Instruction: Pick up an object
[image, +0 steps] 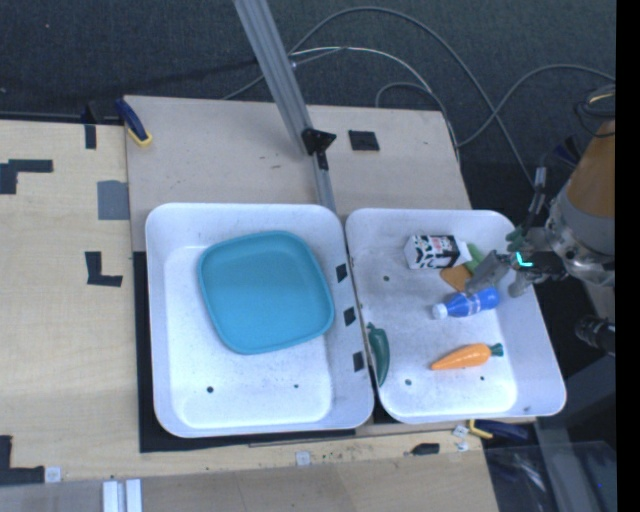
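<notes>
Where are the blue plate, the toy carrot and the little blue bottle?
blue plate (265, 291), camera view, middle of its flat face.
toy carrot (462, 357), camera view, on its orange body.
blue bottle (470, 304), camera view, on its blue body.

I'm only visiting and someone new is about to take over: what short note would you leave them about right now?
Gripper: over the right bin's right side; nothing seen held.
Right bin: black-and-white carton, blue bottle, toy carrot, dark green piece at its left edge.
Left bin: blue plate.
Done: nothing lifted.
Left: pick up one object; the bottle lies nearest.
</notes>
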